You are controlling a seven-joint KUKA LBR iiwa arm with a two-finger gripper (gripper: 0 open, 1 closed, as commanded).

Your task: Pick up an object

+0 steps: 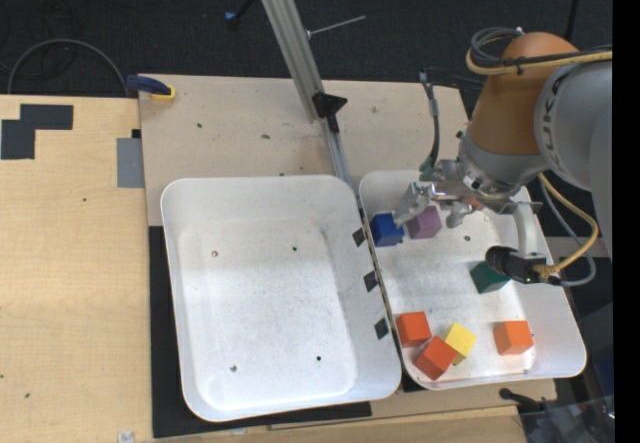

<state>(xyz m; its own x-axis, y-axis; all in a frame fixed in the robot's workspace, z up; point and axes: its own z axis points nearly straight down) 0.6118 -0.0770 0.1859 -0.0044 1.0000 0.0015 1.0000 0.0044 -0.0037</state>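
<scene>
My gripper (436, 203) hangs over the back left part of the right bin (560, 356), below the arm's orange band. A purple block (427, 222) sits directly under it, touching or very close to it; whether it is gripped is hidden. A blue cube (385, 229) lies just left of the purple block, against the bin's left wall. A dark green block (487, 279) rests to the right. Along the front of the bin lie an orange cube (413, 327), a red-orange cube (435, 357), a yellow cube (461, 340) and another orange cube (512, 336).
The left bin (200, 231) adjoins the right one, with black clips on the shared wall. A slanted aluminium post (295, 41) rises behind the bins. A black and yellow cable (530, 269) hangs from the arm near the green block.
</scene>
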